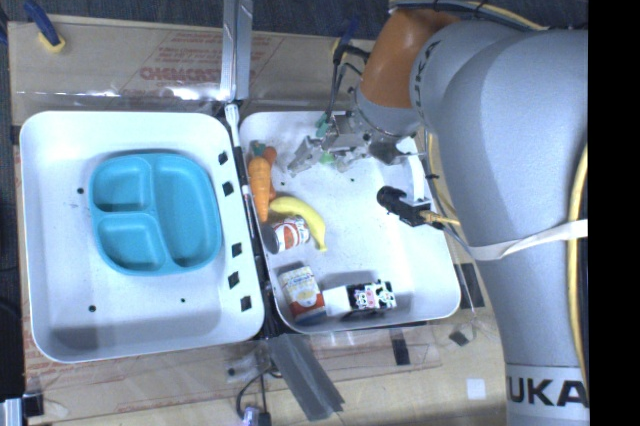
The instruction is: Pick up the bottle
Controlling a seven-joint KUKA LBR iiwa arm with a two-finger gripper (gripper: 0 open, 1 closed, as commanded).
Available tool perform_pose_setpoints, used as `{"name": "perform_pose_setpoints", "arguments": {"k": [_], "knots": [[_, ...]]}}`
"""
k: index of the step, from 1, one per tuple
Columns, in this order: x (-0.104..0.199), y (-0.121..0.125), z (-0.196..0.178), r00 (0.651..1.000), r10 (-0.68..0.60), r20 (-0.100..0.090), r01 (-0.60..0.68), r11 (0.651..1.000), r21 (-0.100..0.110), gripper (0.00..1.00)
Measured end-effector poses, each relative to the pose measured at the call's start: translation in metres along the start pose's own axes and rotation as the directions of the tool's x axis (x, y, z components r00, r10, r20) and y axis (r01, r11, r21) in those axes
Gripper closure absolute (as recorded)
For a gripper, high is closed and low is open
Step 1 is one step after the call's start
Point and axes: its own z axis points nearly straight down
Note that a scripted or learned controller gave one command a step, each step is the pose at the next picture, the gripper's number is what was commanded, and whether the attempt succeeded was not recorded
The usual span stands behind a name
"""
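The bottle [301, 291], small with a white cap and an orange-red label, lies near the front left corner of the right bin [425, 259]. My gripper [322, 156] hangs over the back of that bin, well behind the bottle and just right of the carrot top. Its fingers [301, 155] are spread open over bare white floor with nothing between them.
In the right bin an orange carrot [260, 186], a yellow banana [301, 214] and a red and white can [291, 234] lie along the left wall. A black and white carton [371, 297] sits right of the bottle. The left bin [60, 304] holds a blue divided plate [155, 212].
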Motion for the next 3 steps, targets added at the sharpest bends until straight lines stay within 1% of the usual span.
{"name": "perform_pose_setpoints", "arguments": {"k": [1,3], "knots": [[-0.0739,-0.0002,0.0068,1.000,0.017,0.004,-0.017,1.000,-0.014,0.00],[-0.0736,-0.0001,0.0069,1.000,0.016,0.004,-0.016,1.000,-0.014,0.00]]}}
